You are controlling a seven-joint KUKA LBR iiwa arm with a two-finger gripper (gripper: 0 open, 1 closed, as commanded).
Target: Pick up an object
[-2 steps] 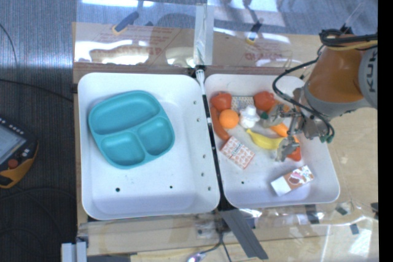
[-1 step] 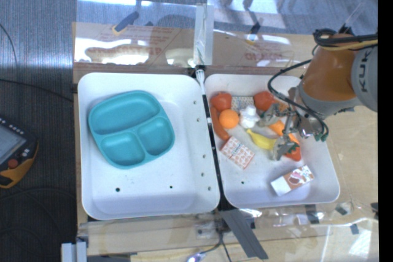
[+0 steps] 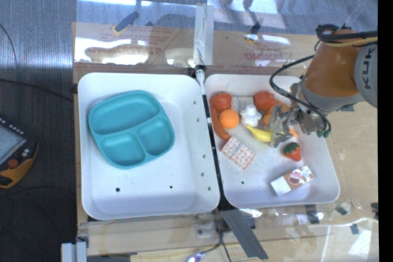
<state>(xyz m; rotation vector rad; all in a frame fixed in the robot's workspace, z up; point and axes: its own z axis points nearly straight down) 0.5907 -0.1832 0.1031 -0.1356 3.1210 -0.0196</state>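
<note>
Yellow banana (image 3: 259, 134) lies mid-way along the right bin (image 3: 319, 190), just left of the claw (image 3: 283, 129), which hangs low over the toy food (whether its jaws are wide or narrow I cannot tell). A strawberry (image 3: 293, 150) sits just below the claw, toward the bin's right edge.

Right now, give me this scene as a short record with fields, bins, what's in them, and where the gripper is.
left bin: teal divided plate
right bin: orange ball, banana, checkered packet, small carton, strawberry, other small toy foods
gripper: low over the right bin, beside the banana
grip state: cannot tell
arm: reaches in from the right
</note>
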